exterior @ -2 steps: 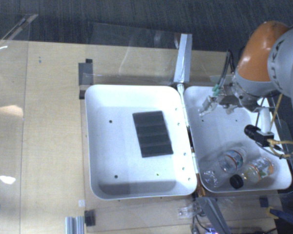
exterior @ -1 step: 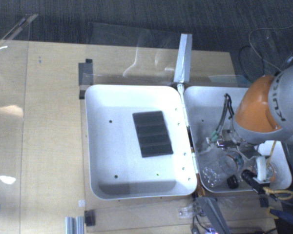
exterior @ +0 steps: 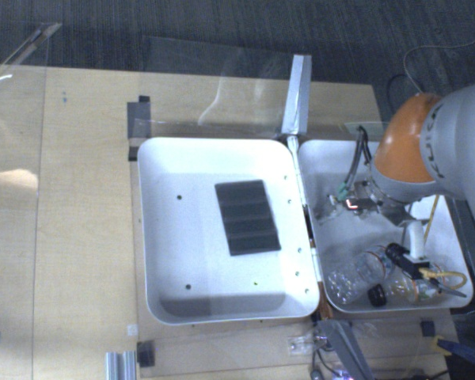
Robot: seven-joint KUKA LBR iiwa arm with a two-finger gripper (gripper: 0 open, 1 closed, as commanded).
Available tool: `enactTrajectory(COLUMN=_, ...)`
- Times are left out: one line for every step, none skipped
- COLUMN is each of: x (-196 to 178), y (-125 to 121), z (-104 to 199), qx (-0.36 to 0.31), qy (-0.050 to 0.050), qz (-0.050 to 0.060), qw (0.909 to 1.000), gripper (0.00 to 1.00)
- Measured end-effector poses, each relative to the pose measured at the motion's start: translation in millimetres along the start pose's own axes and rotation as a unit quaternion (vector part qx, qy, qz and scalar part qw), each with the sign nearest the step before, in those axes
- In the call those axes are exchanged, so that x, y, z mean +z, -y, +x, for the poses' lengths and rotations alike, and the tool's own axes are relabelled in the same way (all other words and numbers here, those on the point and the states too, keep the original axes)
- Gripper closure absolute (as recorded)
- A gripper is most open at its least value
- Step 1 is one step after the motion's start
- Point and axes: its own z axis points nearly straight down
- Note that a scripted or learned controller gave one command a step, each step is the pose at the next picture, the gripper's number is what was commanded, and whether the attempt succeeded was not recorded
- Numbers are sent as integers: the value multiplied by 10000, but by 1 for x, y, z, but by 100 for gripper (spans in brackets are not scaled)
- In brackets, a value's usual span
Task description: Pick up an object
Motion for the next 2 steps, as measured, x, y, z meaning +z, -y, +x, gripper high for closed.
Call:
enactTrajectory(x=3, y=-71, z=-35, qx=323, qy=-1, qz=32, qw=9995, gripper=0)
enactTrajectory(x=-131, y=-35, z=-69, qx=1345, qy=5, qz=41, qw=9909, gripper=0)
